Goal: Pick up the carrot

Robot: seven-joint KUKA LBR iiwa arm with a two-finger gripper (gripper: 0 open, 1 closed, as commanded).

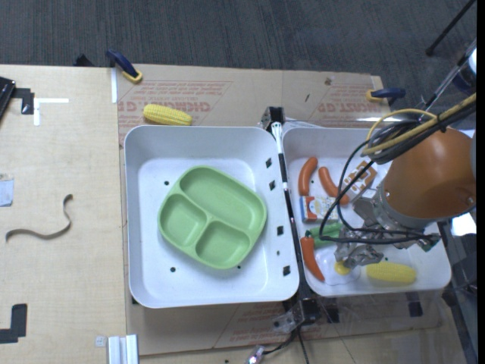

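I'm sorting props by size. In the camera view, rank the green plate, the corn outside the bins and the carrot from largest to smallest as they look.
1. Green plate, by far.
2. Corn and carrot look alike in length; the carrot looks thinner, so no firm ranking.

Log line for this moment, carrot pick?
task: pick carrot | tool: low in right bin | carrot: lying at bin's left wall, not gripped | corn: beside tool | green tray: left bin

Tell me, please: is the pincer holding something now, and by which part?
It cannot be told. The pincer is low in the right bin, beside the carrot, with cables across it.
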